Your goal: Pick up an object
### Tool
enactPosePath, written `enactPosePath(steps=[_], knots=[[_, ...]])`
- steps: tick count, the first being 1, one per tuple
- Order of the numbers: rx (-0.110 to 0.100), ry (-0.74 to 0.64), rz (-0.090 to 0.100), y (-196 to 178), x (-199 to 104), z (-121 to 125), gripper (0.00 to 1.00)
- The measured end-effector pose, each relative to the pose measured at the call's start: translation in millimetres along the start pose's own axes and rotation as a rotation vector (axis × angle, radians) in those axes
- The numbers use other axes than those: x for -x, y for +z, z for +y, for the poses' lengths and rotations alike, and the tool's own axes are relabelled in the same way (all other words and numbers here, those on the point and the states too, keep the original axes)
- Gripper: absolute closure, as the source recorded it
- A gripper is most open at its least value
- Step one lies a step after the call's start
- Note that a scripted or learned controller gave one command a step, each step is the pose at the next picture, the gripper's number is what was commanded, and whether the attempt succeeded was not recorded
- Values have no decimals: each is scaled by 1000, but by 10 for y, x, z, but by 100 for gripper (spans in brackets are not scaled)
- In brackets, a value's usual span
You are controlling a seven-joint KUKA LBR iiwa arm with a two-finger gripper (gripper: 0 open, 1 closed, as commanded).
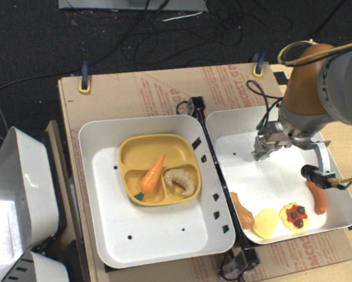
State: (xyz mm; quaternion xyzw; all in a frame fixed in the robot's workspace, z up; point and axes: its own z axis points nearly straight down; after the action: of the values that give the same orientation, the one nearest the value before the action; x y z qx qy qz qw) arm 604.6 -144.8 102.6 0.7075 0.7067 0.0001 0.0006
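Note:
My gripper (264, 149) hangs over the far left part of the right bin (255, 179), above bare white floor. The bin's objects lie along its near edge, well clear of the gripper: an orange-brown drumstick (241, 208), a pale yellow round piece (266, 221), a small yellow disc with red and dark toppings (294, 215), and a reddish sausage (320, 199) by the right wall. In the left bin (107, 201) a yellow divided plate (130, 151) holds an orange carrot (152, 174) and a pale curled shrimp (180, 180).
The grey arm with its orange band (305, 86) reaches in over the right bin's far right corner. A black divider strip (211, 165) runs between the bins. White tubs (15, 191) stand off the bench at left.

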Motion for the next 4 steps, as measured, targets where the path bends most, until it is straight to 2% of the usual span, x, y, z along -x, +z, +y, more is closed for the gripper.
enactPosePath(steps=[3,4], knots=[[6,-4,-2,-1557,90,143,100],[0,-9,2,-1619,-446,103,100]])
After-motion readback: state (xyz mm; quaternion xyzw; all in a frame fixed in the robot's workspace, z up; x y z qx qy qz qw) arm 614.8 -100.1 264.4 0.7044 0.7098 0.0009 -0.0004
